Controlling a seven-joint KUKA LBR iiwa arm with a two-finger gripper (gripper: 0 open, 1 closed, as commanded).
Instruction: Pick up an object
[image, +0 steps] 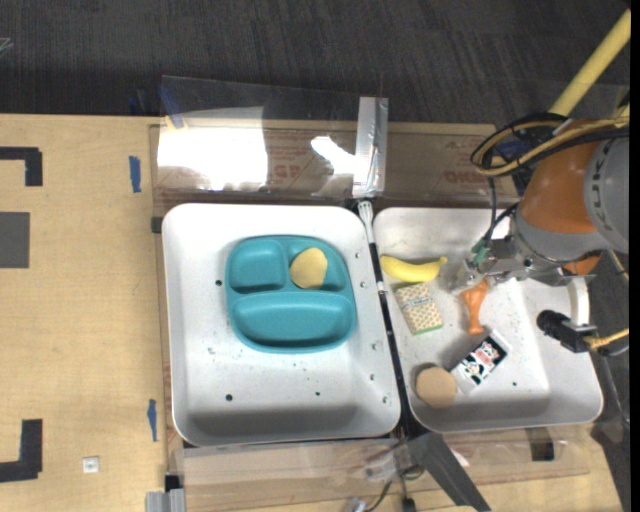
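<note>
Here, two shallow white bins side by side on a light wooden surface. In the left bin, a teal divided plate near the centre, with a round yellowish piece of toy food sitting in its compartment at 1 o'clock.

In the right bin, several small things. Toward 10 o'clock of that bin, a yellow banana lying roughly level. Just below it, a small speckled rectangular block, tilted. At about 7 o'clock, a round tan cookie-like disc, with a small black-and-white printed packet just beside it at its 2 o'clock, close enough that touching cannot be ruled out. Near the bin's middle, an orange carrot-like piece, standing roughly along the 12-to-6 line.

Reaching in from 3 o'clock, the grey arm with its orange band, bent down over the upper half of the right bin. Tool low over the bin, right at the upper end of the orange piece, which lies at the tool's 6 o'clock. Banana at the tool's 9 o'clock, near but apart. Cannot tell the tool's state, nor whether anything is in its grasp.

Behind the bins at 12 o'clock, a clear plastic panel catching glare.
</note>
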